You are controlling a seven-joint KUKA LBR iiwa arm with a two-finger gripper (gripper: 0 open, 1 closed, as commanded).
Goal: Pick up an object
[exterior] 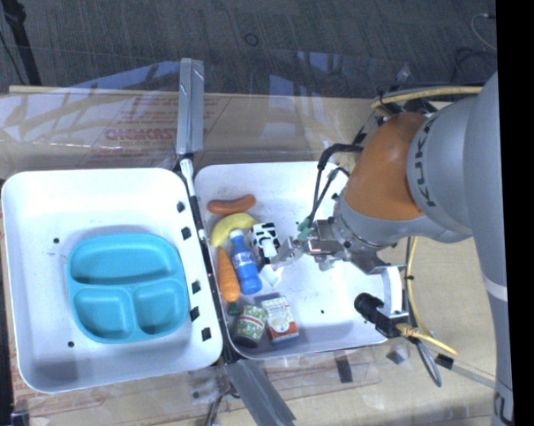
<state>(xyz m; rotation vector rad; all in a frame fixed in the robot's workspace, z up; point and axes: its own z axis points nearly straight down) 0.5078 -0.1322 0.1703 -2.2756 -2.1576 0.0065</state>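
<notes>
Objects are all crammed along the left wall of the right bin (343,337): can (249,324) and carton (280,319) nearest, then carrot (228,276), bottle (244,263), banana (230,226), with the sausage (231,203) farthest. Gripper (291,248) sits low mid-bin, tips just beside the bottle and a black-and-white thing (265,238); can't tell how wide it's open, nothing visibly held. Plenty of bare floor on the bin's right. Left bin (37,209) has a blue tray (127,286). Cardboard bench (86,118), dark carpet (259,31) beyond.
</notes>
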